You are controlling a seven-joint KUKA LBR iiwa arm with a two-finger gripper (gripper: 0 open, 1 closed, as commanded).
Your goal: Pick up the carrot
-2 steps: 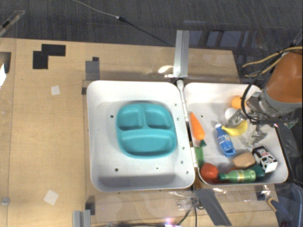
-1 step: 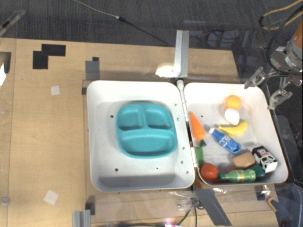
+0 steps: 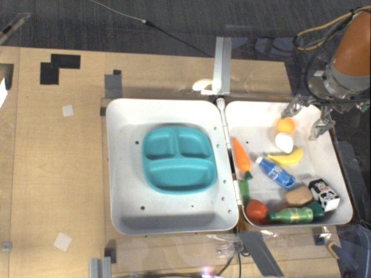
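The carrot [image 3: 241, 156] lies against the left wall of the right bin [image 3: 339, 172], beside the blue bottle [image 3: 276, 172]. The jaws [image 3: 308, 118] hang wide open, holding nothing, near the orange ball [image 3: 285, 125]. Move over the carrot and straddle its middle, clear of the wall.

Teal divided tray [image 3: 177, 158] in left bin [image 3: 124, 213], banana [image 3: 288, 157], tomato [image 3: 256, 211], green bottle [image 3: 297, 215]

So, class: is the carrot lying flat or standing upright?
Lying flat: the carrot rests lengthwise against the right bin's left wall.

arm [image 3: 353, 51] cut off at right edge; black-and-white carton [image 3: 323, 194] print unreadable
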